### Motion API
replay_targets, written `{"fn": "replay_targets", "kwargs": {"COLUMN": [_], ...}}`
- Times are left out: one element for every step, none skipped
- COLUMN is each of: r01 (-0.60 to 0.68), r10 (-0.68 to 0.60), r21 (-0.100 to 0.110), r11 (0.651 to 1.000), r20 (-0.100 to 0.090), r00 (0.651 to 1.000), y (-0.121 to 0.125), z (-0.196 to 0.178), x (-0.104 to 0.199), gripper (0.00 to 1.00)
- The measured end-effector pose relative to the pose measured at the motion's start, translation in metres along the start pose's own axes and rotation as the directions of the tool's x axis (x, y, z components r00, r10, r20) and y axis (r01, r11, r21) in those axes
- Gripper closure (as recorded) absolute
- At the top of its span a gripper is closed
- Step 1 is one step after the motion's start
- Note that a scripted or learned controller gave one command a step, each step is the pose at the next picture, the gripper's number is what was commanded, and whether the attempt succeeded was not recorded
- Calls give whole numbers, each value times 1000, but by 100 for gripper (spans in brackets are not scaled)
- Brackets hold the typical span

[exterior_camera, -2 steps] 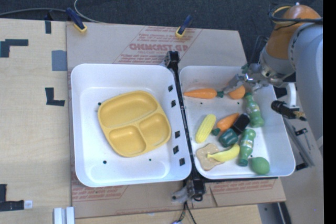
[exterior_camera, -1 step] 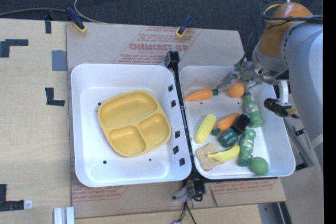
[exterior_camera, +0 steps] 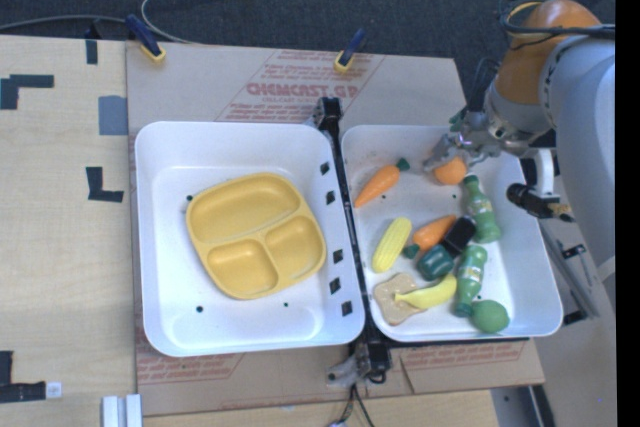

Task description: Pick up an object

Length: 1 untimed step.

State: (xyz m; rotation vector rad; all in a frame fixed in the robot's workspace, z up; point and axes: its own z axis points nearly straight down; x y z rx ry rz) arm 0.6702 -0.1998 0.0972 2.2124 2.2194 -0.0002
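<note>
Toys (exterior_camera: pixel 440 260) crowd right bin (exterior_camera: pixel 540 315); yellow tray (exterior_camera: pixel 256 233) fills left bin (exterior_camera: pixel 160 315).

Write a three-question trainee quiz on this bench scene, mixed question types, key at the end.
1. True or false: the yellow divided tray lies in the left bin.
2. Which item lies closest to the gripper? A) corn cob B) small orange piece C) banana
3. Fill in: the carrot lies in the ____ bin.

Key: 1 true; 2 B; 3 right.
</note>
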Motion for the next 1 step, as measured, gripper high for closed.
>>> {"fn": "replay_targets", "kwargs": {"r01": [-1], "r10": [1], "r21": [4], "r11": [1000], "r20": [-6], "r00": [1000], "y": [-1], "z": [-50], "x": [70], "gripper": [100]}}
